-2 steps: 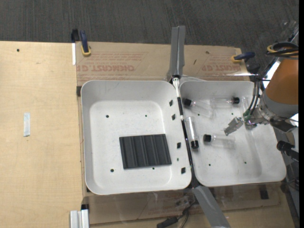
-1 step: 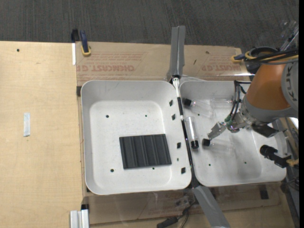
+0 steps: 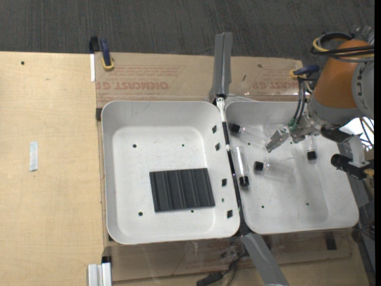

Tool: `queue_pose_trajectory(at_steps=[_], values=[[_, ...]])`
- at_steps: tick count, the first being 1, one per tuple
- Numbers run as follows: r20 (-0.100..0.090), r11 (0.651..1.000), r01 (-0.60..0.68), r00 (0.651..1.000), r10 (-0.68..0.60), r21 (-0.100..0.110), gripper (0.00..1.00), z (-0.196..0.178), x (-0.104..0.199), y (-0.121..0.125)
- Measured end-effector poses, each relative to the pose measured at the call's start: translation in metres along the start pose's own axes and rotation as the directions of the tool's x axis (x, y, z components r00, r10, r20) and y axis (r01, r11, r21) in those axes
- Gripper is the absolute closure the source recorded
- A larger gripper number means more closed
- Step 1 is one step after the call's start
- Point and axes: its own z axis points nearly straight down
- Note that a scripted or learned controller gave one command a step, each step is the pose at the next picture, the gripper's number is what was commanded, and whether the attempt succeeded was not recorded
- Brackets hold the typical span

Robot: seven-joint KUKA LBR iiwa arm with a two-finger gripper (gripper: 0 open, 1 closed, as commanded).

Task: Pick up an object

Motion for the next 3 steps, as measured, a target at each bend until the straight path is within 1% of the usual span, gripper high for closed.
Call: queue_pose_trajectory(at_steps=[1, 2, 3], values=[[-0.001, 1.0, 0.022, 1.0, -0.022, 0.0, 0.0, -0.026, -0.007, -0.078], [0.0, 0.999, 0.04, 0.999, -0.04, 0.0, 0.0, -0.073, 0.064, -0.008], [-0.001, 0.998, 0.067, 0.998, -0.067, 0.001, 0.0, -0.004, 0.036, -0.011]])
